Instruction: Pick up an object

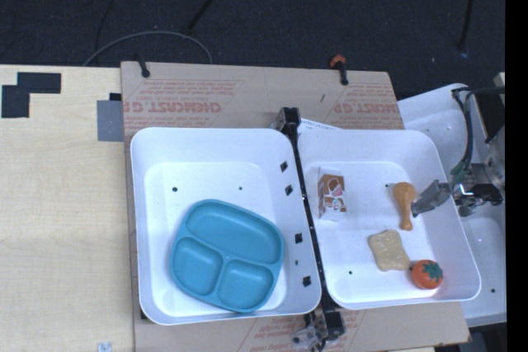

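The right bin (417, 146) holds a small brown-and-white carton (332, 195), a tan drumstick (403, 203), a pale slice of toast (388, 250) and a red tomato (426, 274). My gripper (432, 197) reaches in over the bin's right rim, just right of the drumstick and apart from it. Nothing shows in its grasp.
The left bin (165, 152) holds a blue divided plate (226, 255). A black divider (299, 210) runs between the two bins. Cardboard (247, 99) lies under both bins. Cables and the arm's wrist (478, 177) crowd the right edge.
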### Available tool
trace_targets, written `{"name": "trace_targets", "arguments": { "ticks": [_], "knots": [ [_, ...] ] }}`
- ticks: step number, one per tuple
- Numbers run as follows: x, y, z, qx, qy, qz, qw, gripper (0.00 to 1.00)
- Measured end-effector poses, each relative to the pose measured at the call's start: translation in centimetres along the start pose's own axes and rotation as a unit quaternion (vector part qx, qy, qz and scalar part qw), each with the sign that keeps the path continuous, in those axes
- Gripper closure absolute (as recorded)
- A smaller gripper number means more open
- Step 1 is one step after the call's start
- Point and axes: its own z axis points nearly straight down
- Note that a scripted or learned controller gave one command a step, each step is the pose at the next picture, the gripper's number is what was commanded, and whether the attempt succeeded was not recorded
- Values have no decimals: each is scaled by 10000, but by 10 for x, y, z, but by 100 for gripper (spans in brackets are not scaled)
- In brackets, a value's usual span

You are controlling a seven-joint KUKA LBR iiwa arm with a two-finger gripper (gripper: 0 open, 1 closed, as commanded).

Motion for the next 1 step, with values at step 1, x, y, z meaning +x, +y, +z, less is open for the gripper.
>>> {"name": "trace_targets", "arguments": {
  "ticks": [1],
  "knots": [
    [0,2,-4,-48,-12,-10,10000,0]
  ]
}}
